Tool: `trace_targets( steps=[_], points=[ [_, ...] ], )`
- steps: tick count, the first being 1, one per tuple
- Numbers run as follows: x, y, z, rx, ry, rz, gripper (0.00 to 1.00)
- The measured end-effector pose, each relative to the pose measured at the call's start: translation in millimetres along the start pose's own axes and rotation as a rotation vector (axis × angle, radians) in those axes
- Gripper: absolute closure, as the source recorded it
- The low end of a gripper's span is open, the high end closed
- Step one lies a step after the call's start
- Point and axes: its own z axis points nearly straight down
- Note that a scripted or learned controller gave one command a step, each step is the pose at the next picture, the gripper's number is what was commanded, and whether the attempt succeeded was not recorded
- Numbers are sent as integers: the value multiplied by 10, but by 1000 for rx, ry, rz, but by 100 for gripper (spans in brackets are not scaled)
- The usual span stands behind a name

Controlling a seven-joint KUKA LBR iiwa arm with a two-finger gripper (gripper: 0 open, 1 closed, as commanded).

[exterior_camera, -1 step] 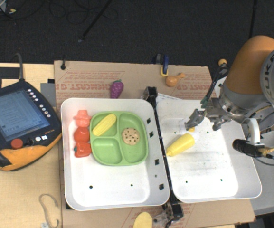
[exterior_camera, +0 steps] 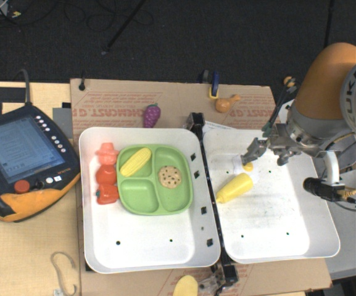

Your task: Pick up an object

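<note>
The gripper [exterior_camera: 252,155] hangs over the right bin [exterior_camera: 301,239], near its far left corner, and whether its jaws are spread or pressed together cannot be told. Just beneath it, toward the bin's left edge, a yellow bottle [exterior_camera: 234,188] lies on its side, apart from the gripper. In the left bin [exterior_camera: 140,251] a green divided plate [exterior_camera: 145,199] holds a corn cob [exterior_camera: 134,161] and a cookie [exterior_camera: 169,177]; a red toy [exterior_camera: 107,174] lies beside the plate's left rim.
</note>
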Motion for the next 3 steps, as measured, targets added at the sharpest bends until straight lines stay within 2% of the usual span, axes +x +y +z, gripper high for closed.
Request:
trace_targets(
  steps=[1,2,3],
  points=[
    [73,-98,526,6,2,-2,0],
    [126,-49,1149,6,2,-1,0],
    [132,-54,1266,3,1,4,0]
  ],
)
